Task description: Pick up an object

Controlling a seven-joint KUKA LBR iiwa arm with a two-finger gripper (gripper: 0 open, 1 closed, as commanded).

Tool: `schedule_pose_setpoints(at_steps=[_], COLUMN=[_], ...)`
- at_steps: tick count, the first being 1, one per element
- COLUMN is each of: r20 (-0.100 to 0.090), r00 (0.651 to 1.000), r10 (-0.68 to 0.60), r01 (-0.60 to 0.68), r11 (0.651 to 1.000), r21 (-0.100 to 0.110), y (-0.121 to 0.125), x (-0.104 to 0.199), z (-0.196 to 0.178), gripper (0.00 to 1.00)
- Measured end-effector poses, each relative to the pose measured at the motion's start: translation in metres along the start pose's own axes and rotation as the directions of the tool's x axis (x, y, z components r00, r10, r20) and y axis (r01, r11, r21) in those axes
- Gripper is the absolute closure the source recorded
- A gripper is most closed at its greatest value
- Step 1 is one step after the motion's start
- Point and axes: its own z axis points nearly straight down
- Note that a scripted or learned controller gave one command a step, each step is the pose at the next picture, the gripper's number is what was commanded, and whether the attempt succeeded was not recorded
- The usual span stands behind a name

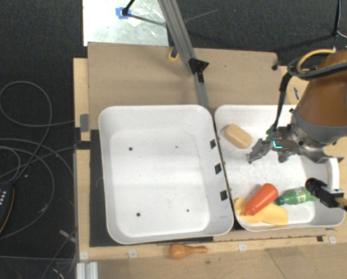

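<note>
an orange carrot-shaped toy [261, 199] is lying in the right bin [251, 116] near its front edge, its long axis slanting from lower left to upper right, resting on a yellow banana-like piece [272, 216]. a green bottle [295, 198] is lying just beside it, and a tan block [238, 136] is sitting near the bin's back left. the grey and orange arm [327, 100] is reaching in from the right, its end effector [260, 151] hanging over the bin's middle with fingers slightly apart, gripping nothing.

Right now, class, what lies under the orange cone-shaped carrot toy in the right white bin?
The orange carrot toy rests on flat yellow pieces at the right bin's near edge. The part of them beneath it is covered, so their full shape cannot be seen.
</note>
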Motion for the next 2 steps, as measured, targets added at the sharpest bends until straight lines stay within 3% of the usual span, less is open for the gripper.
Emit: schedule_pose_setpoints(at_steps=[1,2], r20=[0.001,0.000], r00=[1.000,1.000], r10=[0.003,0.004], r01=[-0.003,-0.004], r11=[1.000,1.000], r21=[-0.005,0.000], y=[0.001,0.005], x=[0.000,-0.002], z=[-0.002,0.041], gripper=[0.00,0.00])
